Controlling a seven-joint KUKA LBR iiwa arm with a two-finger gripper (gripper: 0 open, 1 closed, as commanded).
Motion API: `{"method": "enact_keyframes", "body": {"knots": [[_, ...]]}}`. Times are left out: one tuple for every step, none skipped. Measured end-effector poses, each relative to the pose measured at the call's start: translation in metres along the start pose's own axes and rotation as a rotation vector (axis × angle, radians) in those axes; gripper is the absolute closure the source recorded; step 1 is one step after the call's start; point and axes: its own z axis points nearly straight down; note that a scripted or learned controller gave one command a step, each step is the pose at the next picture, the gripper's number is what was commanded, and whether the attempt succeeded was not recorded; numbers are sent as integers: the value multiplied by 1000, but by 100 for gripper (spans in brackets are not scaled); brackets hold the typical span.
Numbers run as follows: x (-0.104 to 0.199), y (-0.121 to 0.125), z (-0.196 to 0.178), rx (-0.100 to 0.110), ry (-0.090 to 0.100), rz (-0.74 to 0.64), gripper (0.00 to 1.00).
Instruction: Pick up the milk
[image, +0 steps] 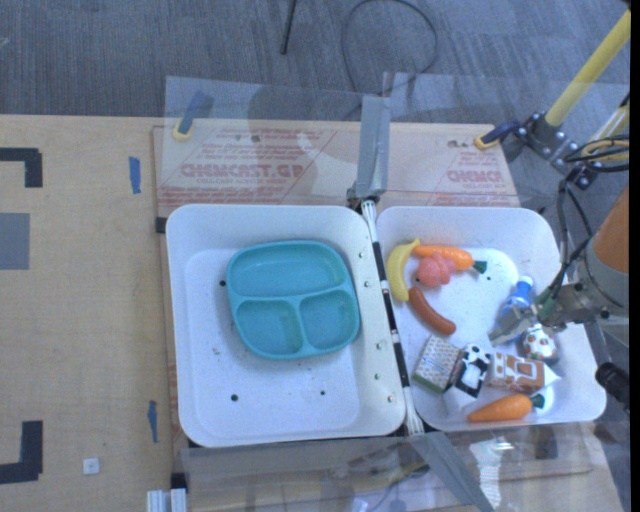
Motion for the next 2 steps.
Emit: {"method": "enact_keyframes", "body": {"knots": [[38,8,96,-9,-3,302,0],[38,7,97,-5,-2,302,0]]}}
